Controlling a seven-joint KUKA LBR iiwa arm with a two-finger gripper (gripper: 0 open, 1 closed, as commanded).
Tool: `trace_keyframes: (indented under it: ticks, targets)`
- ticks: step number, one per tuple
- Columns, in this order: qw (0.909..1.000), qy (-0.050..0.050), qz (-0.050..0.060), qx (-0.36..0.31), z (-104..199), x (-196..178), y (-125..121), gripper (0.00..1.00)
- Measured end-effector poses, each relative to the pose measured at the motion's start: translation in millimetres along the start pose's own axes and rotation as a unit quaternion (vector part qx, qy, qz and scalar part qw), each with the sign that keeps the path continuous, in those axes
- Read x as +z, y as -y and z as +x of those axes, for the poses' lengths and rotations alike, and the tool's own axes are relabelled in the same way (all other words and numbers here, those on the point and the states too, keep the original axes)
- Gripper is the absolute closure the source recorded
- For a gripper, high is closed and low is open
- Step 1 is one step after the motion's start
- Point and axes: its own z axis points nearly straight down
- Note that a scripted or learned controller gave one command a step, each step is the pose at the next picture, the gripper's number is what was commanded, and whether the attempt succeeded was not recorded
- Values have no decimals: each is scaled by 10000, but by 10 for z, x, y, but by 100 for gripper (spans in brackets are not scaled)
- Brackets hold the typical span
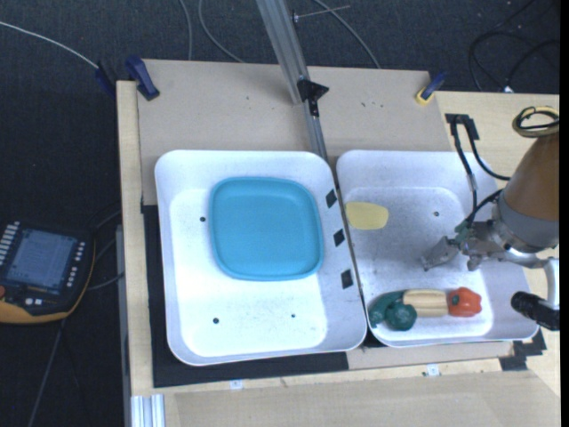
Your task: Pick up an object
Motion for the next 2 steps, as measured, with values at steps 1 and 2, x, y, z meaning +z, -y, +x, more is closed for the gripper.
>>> trace_keyframes:
  ticks: [1, 2]
  targets:
    - [10000, 6, -25, -1, -1, -125, -12, 100]
    - [10000, 11, -42, -3, 55, -730, -60, 100]
